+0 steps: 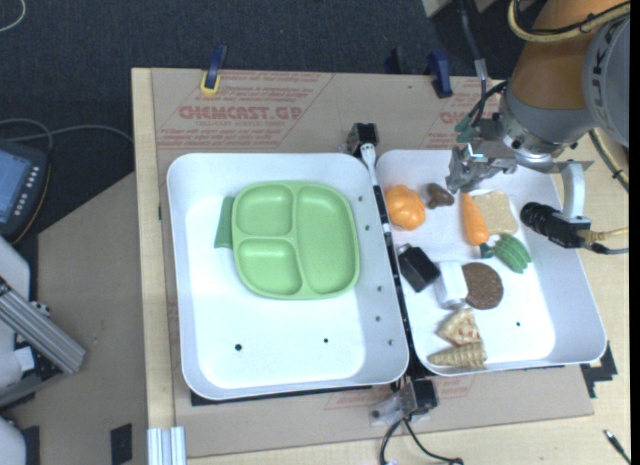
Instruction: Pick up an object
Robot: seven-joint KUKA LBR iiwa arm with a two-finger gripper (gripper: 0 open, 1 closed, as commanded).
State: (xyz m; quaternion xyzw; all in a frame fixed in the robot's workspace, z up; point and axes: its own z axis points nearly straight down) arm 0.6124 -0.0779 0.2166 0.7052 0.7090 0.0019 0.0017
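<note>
Orange carrot (473,219) — slim, tapered, upright

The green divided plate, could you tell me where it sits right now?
The green divided plate lies in the left bin of the camera view, in its upper middle, across the divider from the orange ball in the right bin.

A yellow clamp (210,79) grips the cardboard sheet's (300,108) back edge.
</note>
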